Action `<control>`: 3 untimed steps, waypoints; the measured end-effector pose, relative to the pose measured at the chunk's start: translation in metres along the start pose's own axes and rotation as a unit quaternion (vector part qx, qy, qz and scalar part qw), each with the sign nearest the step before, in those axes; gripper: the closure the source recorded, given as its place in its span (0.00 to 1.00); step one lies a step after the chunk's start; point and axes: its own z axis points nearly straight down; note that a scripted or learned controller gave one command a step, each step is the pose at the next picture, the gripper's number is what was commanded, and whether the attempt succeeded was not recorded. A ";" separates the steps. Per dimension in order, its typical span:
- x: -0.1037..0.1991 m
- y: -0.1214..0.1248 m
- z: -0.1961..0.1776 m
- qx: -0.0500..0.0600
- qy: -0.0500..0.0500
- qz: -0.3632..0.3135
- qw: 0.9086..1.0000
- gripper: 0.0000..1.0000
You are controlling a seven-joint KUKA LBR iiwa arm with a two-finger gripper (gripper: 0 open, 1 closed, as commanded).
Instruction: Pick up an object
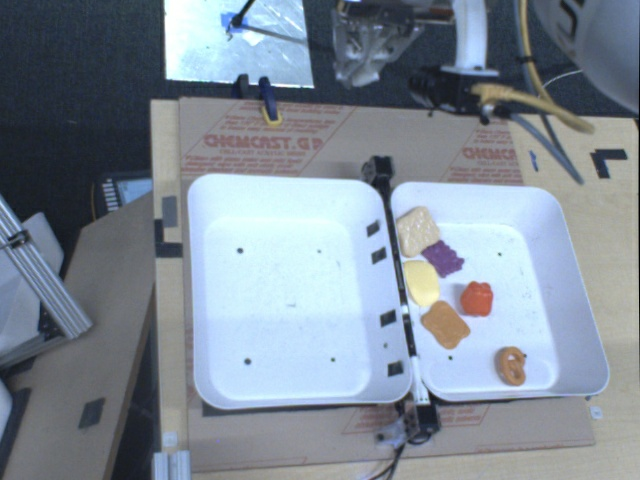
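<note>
The right bin (560, 268) holds several small food-shaped items: a tan cracker (417, 230), a purple piece (443, 259), a pale yellow piece (422, 283), a red pepper (477, 299), an orange-brown biscuit (445, 324) and a pretzel (511, 365). My gripper (362, 63) hangs high at the top of the camera view, beyond the bins' far edge and well away from all of them. Nothing shows between its fingers.
The left bin (285, 288) lies beside the right one, joined by a black-clipped divider (390, 268). Both rest on a cardboard sheet (330, 138). A shiny square plate (238, 26) lies at the back left. Cables (520, 98) trail at the back right.
</note>
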 end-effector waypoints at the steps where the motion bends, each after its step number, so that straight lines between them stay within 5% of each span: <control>1: -0.012 -0.054 -0.003 0.001 0.000 0.001 1.000 1.00; 2: -0.033 -0.104 -0.003 0.001 0.000 0.001 1.000 1.00; 3: 0.018 -0.023 0.006 -0.001 0.000 -0.001 1.000 1.00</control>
